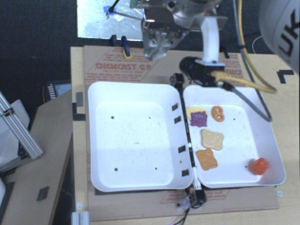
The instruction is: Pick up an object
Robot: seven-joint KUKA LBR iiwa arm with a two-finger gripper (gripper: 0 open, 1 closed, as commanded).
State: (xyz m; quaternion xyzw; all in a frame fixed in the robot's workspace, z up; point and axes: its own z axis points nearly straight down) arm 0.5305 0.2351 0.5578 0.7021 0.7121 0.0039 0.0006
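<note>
White right bin [262, 125] is keeping your pretzel [217, 113] and grapes [198, 119] reachable; gripper [154, 48] is hovering behind, jaw state unclear.

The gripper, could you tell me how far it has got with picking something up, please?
Nothing looks done. The gripper hangs above the bench behind the bins, carrying nothing visible. The pretzel, purple piece, toast and red object all lie in the right bin; reaching and grasping remain.
</note>
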